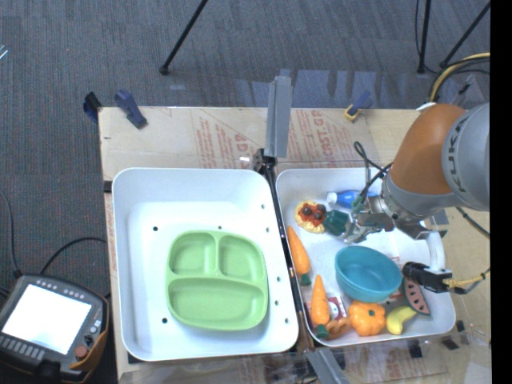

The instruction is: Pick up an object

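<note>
Crowded right bin [445, 256], gripper [358, 224] near its back edge, grip state unclear, blue bowl [367, 272] beside

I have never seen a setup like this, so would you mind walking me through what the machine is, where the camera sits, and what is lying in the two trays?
This is a single robot arm, grey with an orange band, reaching in from the right. One fixed camera looks down on the bench at a slant. The bench carries two shallow white bins side by side.

The left bin holds a green divided plate.

The right bin holds toy food: two carrots, a small pizza-like piece, a blue bowl, a little orange pumpkin, a banana, a watermelon slice and a blue-and-white item.

The arm's pincer hangs low over the right bin near a dark green item. From this angle I cannot tell whether it has hold of anything.

A handheld control tablet lies on the floor at lower left.
</note>
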{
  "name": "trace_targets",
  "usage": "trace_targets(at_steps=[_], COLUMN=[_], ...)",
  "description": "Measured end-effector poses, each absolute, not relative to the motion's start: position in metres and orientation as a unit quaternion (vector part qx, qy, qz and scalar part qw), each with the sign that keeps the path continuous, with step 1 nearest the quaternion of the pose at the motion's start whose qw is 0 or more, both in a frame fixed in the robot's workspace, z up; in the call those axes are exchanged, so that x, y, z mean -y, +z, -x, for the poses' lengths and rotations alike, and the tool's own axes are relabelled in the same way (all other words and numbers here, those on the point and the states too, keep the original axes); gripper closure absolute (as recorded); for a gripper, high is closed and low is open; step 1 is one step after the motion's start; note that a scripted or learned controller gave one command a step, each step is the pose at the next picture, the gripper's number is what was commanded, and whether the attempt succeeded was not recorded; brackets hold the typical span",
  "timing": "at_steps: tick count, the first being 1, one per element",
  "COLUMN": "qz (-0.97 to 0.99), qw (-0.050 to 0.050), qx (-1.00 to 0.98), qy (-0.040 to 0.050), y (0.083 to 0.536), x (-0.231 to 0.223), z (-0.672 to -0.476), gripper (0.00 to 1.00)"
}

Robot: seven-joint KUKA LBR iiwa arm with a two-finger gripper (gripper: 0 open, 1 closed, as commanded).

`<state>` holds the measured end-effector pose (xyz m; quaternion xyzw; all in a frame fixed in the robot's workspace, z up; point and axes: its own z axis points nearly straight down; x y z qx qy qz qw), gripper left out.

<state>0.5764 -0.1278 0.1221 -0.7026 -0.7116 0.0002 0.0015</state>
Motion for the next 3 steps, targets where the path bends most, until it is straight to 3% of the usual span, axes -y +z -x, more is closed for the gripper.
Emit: trace_targets(at_steps=[1,2,3], qz=[0.703,0.675,0.699], qw=[0.002,0.003,0.001], qx=[0.711,0.738,0.715], qy=[0.0008,0.0013,-0.0002], y=[0.121,0.085,0.116], x=[0.128,0.151,0.179], z=[-0.576,-0.561,-0.562], gripper=[0.0,0.0,0.0])
